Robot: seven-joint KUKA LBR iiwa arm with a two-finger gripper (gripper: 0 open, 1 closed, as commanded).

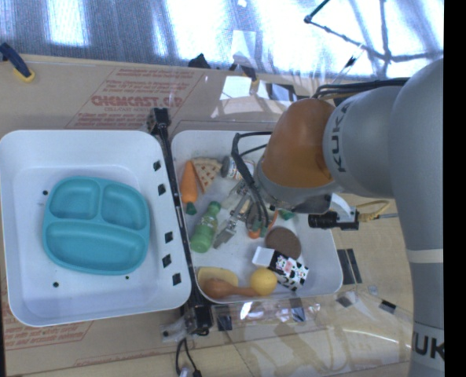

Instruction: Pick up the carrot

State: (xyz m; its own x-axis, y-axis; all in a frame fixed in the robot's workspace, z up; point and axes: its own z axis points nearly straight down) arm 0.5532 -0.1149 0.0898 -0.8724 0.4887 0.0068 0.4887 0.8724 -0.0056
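Carrot (188,184) lies beside green bottle (205,226) and pizza slice (207,171); finger state unclear.

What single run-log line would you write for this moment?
task: pick up carrot | carrot: in right bin, beside bottle, ungrasped | gripper: over right bin | status: not yet picked

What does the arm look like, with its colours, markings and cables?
The arm is thick, rounded and grey, with an orange band above the wrist and dark "KUKA" lettering on its shell. Black cables loop beside the band. The gripper is thin, metallic and grey.
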